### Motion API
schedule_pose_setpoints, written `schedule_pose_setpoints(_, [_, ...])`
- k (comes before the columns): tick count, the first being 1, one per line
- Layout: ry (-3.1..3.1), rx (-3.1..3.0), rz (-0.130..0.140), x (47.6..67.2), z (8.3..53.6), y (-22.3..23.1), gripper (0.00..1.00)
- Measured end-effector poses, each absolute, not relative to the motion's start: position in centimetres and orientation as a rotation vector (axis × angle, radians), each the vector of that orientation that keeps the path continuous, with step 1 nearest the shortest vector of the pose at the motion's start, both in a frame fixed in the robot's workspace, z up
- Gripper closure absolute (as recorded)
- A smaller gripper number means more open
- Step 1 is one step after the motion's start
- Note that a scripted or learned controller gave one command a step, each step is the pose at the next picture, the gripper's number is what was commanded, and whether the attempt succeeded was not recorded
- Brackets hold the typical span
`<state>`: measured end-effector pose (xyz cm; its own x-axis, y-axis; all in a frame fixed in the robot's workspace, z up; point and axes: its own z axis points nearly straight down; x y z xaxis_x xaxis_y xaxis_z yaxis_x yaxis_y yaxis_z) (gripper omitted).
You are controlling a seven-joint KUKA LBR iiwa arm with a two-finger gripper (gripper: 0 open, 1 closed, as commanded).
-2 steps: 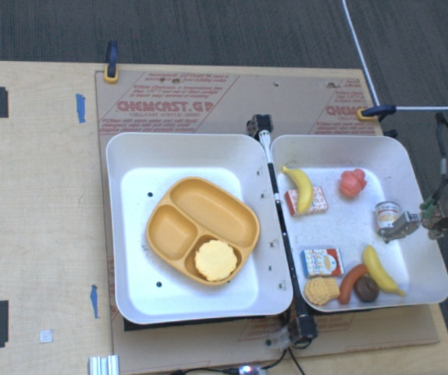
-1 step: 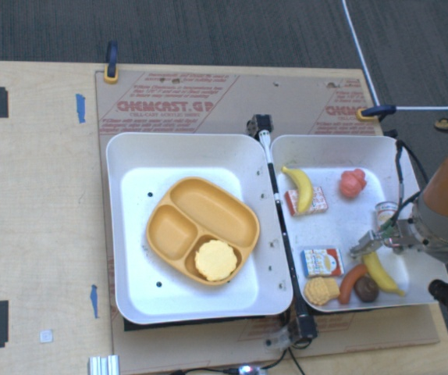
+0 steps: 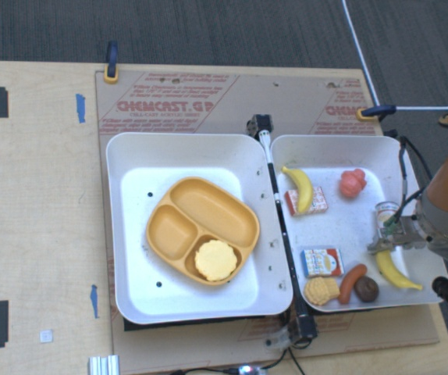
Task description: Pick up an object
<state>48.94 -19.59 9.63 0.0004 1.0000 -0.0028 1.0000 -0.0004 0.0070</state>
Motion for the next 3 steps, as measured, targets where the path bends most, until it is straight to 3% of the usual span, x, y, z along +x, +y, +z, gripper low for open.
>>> schedule_pose_setpoints(1, [2.223,2.219,0.002,50.9,16.6,-13.7,1.0])
schedule_pose_setpoints(2, [2.222,2.219,0.002,53.9,18.5,-6.8,1.0])
schedule_pose_setpoints(3, [2.222,2.222,-0.001,49.8,19.9,-8.8,1.0])
